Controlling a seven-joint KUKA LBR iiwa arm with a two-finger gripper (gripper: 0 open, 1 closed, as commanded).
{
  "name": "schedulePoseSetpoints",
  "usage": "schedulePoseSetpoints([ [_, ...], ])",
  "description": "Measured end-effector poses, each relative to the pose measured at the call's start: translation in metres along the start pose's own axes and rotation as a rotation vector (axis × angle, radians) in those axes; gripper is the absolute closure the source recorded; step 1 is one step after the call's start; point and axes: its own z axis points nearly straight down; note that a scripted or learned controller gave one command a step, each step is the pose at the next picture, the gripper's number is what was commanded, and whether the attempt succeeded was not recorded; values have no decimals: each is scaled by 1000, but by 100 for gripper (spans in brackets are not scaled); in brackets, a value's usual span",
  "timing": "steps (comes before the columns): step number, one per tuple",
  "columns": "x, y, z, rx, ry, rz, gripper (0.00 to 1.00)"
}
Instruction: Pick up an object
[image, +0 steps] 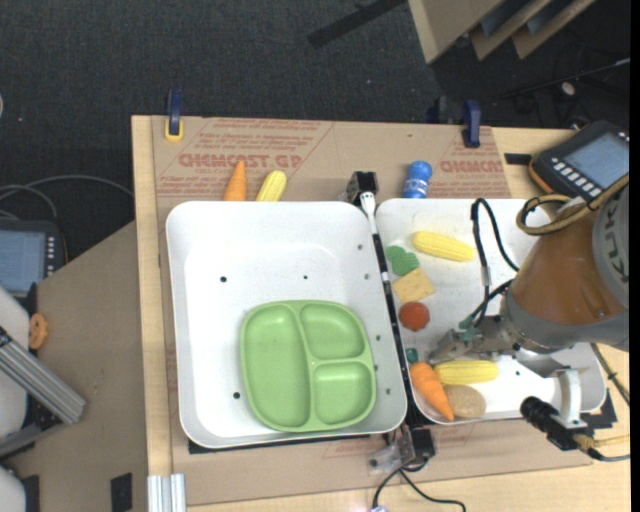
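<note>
Target, by judgement: the yellow corn (467, 372) lying flat in the right bin (500, 215), directly under the jaws (462, 343). It lies lengthwise across the view, at the bin's near end. The jaws sit just above its upper edge, perhaps touching it; whether they are wide, narrow or closed on anything cannot be told, as the wrist and cabling mask the tips. No object is seen between them.

Step in hand: closing in on the corn for a grasp. To do it well, the jaws should straddle the corn across its short width, near mid-length, and descend squarely so it does not roll out sideways.

Neighbours: a carrot (432, 389) lies just left of and below the jaws, its top close to the corn's left end. A beige lump (467, 403) sits just beyond the corn on the near side, close against it. A red ball (414, 316) lies up and left of the jaws, near but apart. A tan block (413, 286), a green piece (403, 262) and a second corn (442, 246) lie farther off, well clear.

Edges: the bin's near wall runs just past the beige lump, so room below the jaws is tight. The divider between bins lies left, beyond the carrot. Open floor lies above the jaws toward the bin's middle; lifting straight up looks the safest exit.
</note>
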Motion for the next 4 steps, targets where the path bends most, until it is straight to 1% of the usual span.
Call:
schedulePoseSetpoints([
  [1,2,52,-1,-12,-6,-3,0],
  [2,9,3,-15,-2,-2,1,0],
  [3,8,5,-24,-8,-4,2,100],
  [4,90,39,-105,-18,-1,-11,100],
])
